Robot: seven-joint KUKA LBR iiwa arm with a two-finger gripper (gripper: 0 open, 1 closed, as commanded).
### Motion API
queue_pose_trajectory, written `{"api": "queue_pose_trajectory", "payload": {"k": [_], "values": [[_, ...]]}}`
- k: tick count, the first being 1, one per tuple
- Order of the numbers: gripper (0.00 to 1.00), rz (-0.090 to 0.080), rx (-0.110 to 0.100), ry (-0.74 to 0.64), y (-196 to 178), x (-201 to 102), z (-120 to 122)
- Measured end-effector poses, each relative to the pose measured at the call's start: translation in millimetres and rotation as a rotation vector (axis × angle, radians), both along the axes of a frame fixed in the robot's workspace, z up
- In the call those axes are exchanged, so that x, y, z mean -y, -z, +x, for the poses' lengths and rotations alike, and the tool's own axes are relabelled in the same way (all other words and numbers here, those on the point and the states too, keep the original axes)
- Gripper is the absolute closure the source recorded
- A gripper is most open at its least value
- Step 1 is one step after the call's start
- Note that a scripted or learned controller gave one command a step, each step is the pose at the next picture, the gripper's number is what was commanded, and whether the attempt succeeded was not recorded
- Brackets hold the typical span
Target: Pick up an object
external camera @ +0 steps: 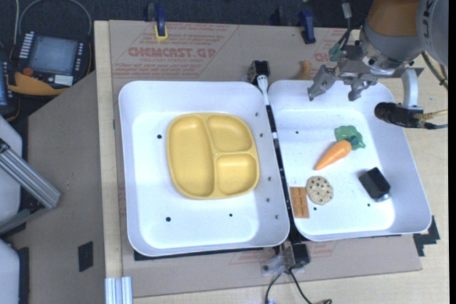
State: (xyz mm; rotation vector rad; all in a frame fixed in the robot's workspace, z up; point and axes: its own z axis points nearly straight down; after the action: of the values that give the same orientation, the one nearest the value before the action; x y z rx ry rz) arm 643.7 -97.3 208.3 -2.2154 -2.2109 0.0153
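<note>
Lying nearest the camera, the cardboard-brown bench board runs under both bins, with a small clip and cable at its front edge. Taking the right bin as the landmark: inside its near left corner lie a tan wafer and, just beside it, a round speckled cookie. A small black block sits toward the bin's near right. Around the bin's middle lies the toy carrot, orange, tapered, tilted with its tip toward the cookie and its green leafy top pointing away to the right. To the left of this bin, touching along a black hinge strip, the left bin bears a yellow divided plate with three compartments.

Above the right bin's far edge hangs the gripper, its two fingers spread apart and gripping nothing, well apart from the carrot. Farther back, red lettering on the board reads roughly "CHEMCAST", partly blurred. Blue clamps pin the board's far edge; dark carpet lies beyond, and a small screened device sits far left.
</note>
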Motion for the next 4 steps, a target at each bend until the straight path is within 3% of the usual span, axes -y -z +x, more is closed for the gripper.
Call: {"api": "queue_pose_trajectory", "payload": {"k": [1, 3, 4], "values": [[0.0, -0.001, 0.015, -0.002, -9.5, -0.2, 2.7], [0.0, -0.001, 0.008, -0.003, 95.3, 1.8, 8.1], [0.0, -0.001, 0.011, -0.003, 125.6, 1.0, 7.5]]}}
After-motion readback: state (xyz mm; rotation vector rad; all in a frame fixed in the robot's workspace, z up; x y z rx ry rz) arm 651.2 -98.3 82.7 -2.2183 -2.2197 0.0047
